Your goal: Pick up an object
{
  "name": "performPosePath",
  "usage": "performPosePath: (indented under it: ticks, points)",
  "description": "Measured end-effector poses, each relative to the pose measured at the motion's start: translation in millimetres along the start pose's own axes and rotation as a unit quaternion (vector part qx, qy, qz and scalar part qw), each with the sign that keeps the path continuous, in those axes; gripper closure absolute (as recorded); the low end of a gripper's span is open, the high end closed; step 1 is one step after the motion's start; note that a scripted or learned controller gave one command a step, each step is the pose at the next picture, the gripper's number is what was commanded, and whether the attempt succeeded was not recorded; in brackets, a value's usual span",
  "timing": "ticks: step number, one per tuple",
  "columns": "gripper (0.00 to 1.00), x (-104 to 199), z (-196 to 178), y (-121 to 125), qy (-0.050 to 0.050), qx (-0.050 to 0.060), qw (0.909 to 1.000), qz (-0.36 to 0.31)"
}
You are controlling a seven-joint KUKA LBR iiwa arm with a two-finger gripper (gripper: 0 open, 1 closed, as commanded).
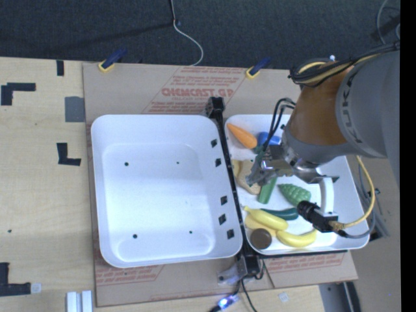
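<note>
Arm's orange-banded wrist looms over the right bin (348, 242), gripper (265, 169) down among toy vegetables beside a carrot (242, 135); finger state indiscernible.

two white bins (110, 174), two yellow bananas (265, 218), one carrot (242, 135)

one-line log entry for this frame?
arm: reaching into right bin | tool: low among toys, beside carrot and green piece | grasp: unconfirmed | left bin: untouched
</note>
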State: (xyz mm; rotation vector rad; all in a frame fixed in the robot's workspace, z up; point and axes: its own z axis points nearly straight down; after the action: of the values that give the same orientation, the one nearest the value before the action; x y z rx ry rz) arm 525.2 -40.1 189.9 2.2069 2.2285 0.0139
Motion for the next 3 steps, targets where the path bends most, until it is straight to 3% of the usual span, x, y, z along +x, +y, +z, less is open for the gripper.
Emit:
performPosePath:
  ticks: [1,2,3]
  points:
    - [1.00,36,-45,85,-0.001,0.000,1.0000,0.001]
    - [1.00,45,-37,43,-0.002,0.007,1.0000,0.005]
    - [1.00,132,10,94,-0.001,0.006,1.0000,0.000]
